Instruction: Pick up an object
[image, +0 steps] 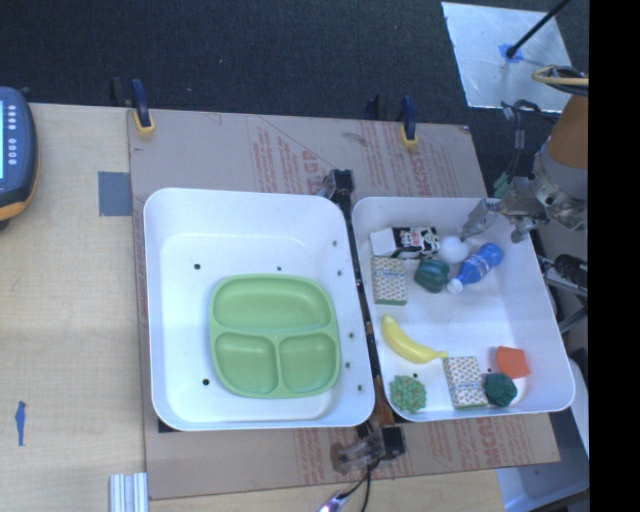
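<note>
My gripper (499, 220) hangs over the far right corner of the right bin (530, 300), open, its two fingers spread with nothing between them. Just below it in the bin lie a blue bottle (479, 264) and a white ball (452, 247). Further left are a dark teal lump (432, 275), a black-and-white toy (416, 238), a white block (382, 241) and a patterned box (390, 280). Toward the near side sit a yellow banana (408, 342), a green bushy piece (407, 393), another patterned box (464, 381), a dark green lump (500, 389) and an orange block (511, 361).
The left bin (170, 300) holds a green divided plate (275, 335). A blue-and-yellow device (15, 150) lies at the bench's far left edge. Clamps (143, 110) grip the cardboard sheet along the back edge.
</note>
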